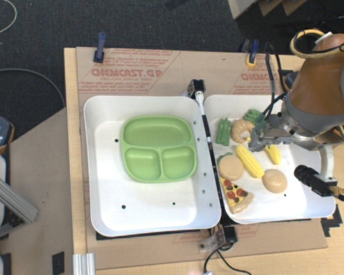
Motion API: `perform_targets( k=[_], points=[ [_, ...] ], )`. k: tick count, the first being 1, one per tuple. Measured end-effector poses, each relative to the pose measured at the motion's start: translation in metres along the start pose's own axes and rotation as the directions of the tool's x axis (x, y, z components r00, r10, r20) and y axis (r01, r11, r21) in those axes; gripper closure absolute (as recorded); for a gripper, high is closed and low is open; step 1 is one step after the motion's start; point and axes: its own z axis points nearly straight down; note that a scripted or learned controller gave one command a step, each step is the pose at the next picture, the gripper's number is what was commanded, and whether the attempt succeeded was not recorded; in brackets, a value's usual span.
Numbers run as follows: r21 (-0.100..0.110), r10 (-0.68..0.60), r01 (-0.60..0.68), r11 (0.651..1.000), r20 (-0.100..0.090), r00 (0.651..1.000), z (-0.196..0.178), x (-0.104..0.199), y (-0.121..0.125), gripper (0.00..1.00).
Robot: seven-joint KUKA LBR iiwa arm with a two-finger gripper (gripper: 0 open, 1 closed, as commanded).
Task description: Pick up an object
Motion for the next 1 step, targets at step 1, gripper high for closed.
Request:
perform_targets(
  k=[1],
  points=[
    [0.017,-0.005,0.005,1.000,-0.006,1.000,0.0288,0.1319,-0.0024,1.00]
  ],
)
